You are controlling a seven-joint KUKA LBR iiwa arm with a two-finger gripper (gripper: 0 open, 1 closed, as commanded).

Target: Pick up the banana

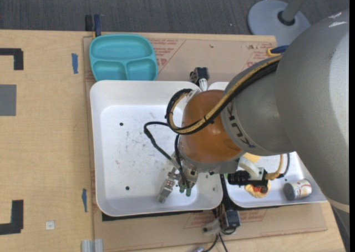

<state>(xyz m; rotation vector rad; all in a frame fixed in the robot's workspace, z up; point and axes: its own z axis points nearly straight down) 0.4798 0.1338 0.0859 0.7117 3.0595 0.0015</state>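
White left bin (119, 140) has the hand (178, 185) low in it (aperture: cannot tell); banana (250, 160), perhaps, in right bin (273, 201).

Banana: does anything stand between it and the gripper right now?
The gripper hangs over the left bin. A yellowish shape, possibly the banana, lies in the right bin, mostly hidden under the arm. Between them stand the bins' adjoining walls; nothing else visible.
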